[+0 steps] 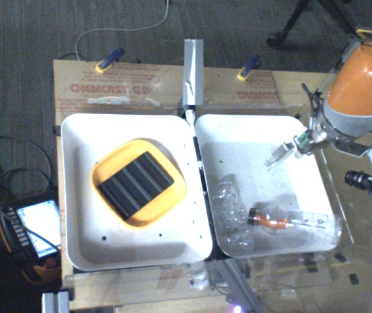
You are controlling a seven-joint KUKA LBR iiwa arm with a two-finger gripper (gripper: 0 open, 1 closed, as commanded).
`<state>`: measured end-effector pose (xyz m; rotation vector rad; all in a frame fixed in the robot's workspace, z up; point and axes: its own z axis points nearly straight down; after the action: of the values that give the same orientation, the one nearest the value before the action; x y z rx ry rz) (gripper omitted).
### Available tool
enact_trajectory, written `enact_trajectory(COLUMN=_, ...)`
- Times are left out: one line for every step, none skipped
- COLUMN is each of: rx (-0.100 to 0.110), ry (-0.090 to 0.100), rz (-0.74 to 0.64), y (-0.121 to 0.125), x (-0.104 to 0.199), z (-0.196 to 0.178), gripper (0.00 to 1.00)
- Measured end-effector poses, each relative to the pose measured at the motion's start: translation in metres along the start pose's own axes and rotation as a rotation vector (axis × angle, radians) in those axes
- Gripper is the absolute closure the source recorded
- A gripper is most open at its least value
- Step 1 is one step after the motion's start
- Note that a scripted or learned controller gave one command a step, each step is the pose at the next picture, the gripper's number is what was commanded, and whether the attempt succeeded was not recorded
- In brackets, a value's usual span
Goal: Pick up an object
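- A wooden bench (68, 83) fills the middle of the scene, with two shallow white bins side by side on it.
- The left bin (81, 132) holds one large thing: a yellow tray-shaped object with a black ribbed insert (139, 182), lying tilted at the bin's centre.
- The right bin (251, 132) holds a crumpled clear plastic bottle (228, 210) toward 7 o'clock, and a clear tube with an orange and black end (290, 220) lying flat toward 5 o'clock, just beside the bottle.
- The arm (354, 87), grey with an orange band, enters from 3 o'clock.
- The gripper (282, 152) points toward 8 o'clock over the right bin's upper right part, well apart from both objects; I cannot tell how its claw stands.
- Two blue and yellow clamps (109, 60) grip the bench's far edge at 12 o'clock.
- Dark carpet (29, 18) surrounds the bench, with a thin cable (124, 28) looping across it at 11 o'clock.
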<state>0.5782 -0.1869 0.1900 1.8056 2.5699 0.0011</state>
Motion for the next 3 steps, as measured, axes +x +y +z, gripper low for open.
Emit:
enact_trajectory(rx=-0.01, ry=-0.008, rz=-0.292, y=-0.043, x=0.034, z=0.098, gripper=0.0)
enact_trajectory(rx=0.002, ry=-0.001, rz=0.021, y=-0.036, x=-0.012, z=0.04, gripper=0.0)
enact_trajectory(rx=0.002, ry=-0.003, rz=-0.076, y=0.003, x=-0.01, z=0.046, gripper=0.0)
